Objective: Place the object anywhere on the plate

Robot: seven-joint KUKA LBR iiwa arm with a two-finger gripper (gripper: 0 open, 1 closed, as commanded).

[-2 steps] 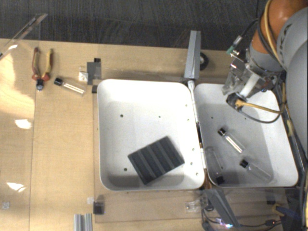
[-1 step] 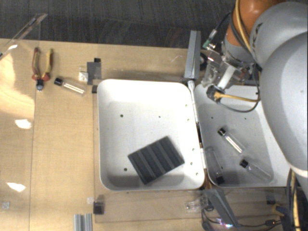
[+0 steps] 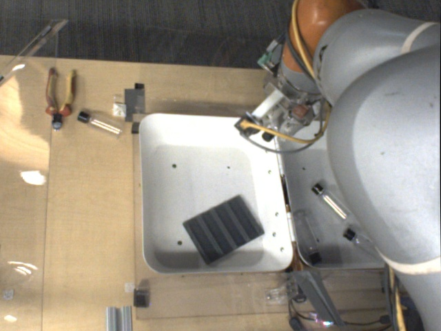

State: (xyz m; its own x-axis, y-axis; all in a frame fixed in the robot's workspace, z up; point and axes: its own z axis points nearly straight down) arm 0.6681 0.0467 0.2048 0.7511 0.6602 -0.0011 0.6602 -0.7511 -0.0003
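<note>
The arm (image 3: pixel 386 116) hides most of the right bin (image 3: pixel 310 185) and runs off the frame's right edge. Beside that bin, the gripper (image 3: pixel 265 126) is too blurred to read.

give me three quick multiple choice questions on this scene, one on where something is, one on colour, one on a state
1. Where is the dark ribbed plate?
A. left bin, near front wall
B. right bin
C. on the bench by the pliers

2. What colour are the pliers' handles?
A. blue
B. red and orange
C. green

3. How does the plate lie?
A. standing on edge
B. flat, turned at an angle to the bin walls
C. hanging over the rim

Answers: 1 A, it sits inside the left bin. 2 B, seen on the bench. 3 B, its ridged face is up.
</note>
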